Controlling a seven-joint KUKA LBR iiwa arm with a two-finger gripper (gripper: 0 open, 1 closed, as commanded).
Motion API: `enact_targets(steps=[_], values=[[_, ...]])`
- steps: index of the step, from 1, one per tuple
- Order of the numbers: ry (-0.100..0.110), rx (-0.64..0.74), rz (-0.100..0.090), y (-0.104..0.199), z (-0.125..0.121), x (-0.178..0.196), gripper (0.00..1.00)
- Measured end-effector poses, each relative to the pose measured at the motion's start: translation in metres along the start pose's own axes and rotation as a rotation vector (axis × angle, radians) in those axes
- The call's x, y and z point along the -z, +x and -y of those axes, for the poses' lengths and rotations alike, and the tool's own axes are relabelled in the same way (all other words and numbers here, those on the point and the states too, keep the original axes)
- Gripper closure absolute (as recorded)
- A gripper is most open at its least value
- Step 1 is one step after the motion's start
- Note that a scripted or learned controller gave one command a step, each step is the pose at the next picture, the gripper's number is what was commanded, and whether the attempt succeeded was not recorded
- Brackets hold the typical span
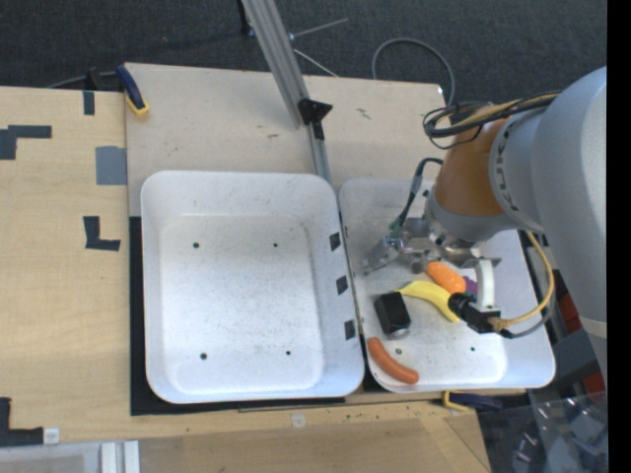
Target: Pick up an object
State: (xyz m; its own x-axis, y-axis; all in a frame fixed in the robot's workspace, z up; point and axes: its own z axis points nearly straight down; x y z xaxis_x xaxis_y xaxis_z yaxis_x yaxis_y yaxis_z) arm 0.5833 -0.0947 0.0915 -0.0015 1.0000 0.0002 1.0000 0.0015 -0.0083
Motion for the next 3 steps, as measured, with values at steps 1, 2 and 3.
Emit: enact_targets(steps=[1,2,3], values=[[-0.005,0.002,-0.001,0.001,-0.001,0.013,1.00],[-0.013,0.000,0.001,-0.003,-0.004,0.076,1.00],[-0.007,-0.001,0.001,-0.010,-0.009,0.122,1.00]])
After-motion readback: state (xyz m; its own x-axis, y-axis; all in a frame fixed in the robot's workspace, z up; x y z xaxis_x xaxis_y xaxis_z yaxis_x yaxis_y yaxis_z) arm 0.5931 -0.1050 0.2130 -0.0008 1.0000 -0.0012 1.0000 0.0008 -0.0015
